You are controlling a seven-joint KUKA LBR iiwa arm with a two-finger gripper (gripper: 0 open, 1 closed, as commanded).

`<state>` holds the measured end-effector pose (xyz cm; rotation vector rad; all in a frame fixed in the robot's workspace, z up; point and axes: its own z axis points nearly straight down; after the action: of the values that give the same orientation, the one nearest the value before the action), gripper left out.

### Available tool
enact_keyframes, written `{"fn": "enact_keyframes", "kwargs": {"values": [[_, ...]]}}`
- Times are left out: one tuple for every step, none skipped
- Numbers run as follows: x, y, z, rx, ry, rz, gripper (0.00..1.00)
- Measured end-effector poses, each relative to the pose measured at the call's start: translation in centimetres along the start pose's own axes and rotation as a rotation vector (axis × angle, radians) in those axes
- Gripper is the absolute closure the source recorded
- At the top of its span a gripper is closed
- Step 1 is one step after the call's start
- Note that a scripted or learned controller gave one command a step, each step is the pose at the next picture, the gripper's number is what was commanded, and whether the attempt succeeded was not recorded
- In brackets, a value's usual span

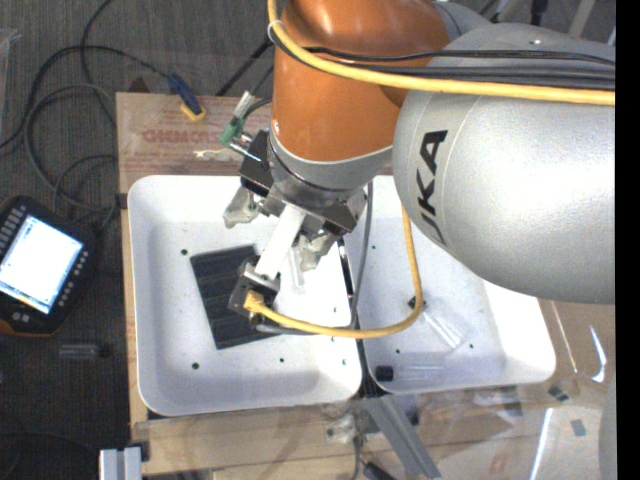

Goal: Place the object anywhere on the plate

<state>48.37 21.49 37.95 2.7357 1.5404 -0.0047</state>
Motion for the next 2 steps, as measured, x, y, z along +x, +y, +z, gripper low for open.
{"fn": "enact_keyframes", "kwargs": {"values": [[-2.3, 2.3, -3.5, 0.000, 0.000, -0.217, 0.00], [3.6, 2.4, -5.4, 0.000, 0.000, -0.072, 0.00]]}}
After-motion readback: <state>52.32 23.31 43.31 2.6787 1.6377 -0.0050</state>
